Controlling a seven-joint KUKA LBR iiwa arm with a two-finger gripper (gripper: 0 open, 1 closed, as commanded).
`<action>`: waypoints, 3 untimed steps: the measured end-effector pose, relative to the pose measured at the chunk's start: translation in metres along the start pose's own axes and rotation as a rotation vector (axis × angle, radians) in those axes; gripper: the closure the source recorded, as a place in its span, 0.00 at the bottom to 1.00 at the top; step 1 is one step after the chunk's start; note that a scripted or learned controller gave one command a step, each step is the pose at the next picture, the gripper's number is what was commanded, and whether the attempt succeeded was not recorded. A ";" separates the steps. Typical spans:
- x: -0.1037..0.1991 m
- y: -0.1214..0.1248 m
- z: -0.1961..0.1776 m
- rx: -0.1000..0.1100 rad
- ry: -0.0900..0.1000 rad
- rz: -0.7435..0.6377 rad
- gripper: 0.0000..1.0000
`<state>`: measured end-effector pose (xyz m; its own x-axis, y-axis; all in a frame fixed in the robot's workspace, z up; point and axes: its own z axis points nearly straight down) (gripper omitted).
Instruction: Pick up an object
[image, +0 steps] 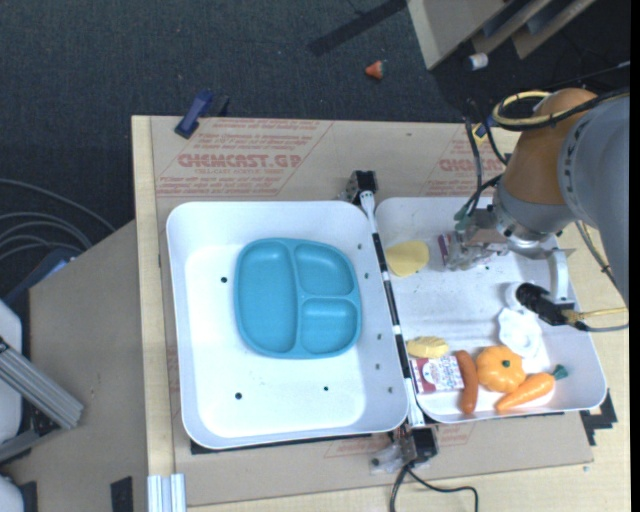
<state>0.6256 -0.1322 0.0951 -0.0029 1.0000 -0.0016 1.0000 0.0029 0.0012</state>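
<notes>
My gripper (463, 250) hangs low over the far left part of the right bin (590, 372), under the orange-banded wrist. Just left of it lies a pale yellow round piece (407, 257), apart from the gripper. Along the bin's near side lie a small yellow item (428, 347), a red and white packet (437, 375), an orange sausage-like stick (467, 381), an orange fruit (500, 368), a carrot (527, 390) and a white crumpled thing (522, 330). I see nothing held by the gripper.
The left bin (190, 330) holds a blue divided plate (297, 297). A black clip (363, 185) sits at the far end of the rim between the bins. Cables hang along the arm on the right.
</notes>
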 end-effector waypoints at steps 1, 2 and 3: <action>0.023 0.001 -0.078 0.000 0.001 0.001 1.00; -0.002 0.041 -0.102 0.000 0.001 0.002 1.00; -0.002 0.041 -0.102 0.001 0.000 0.001 0.00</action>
<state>0.6668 -0.1340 0.1968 -0.0014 1.0000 -0.0011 1.0000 0.0014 0.0006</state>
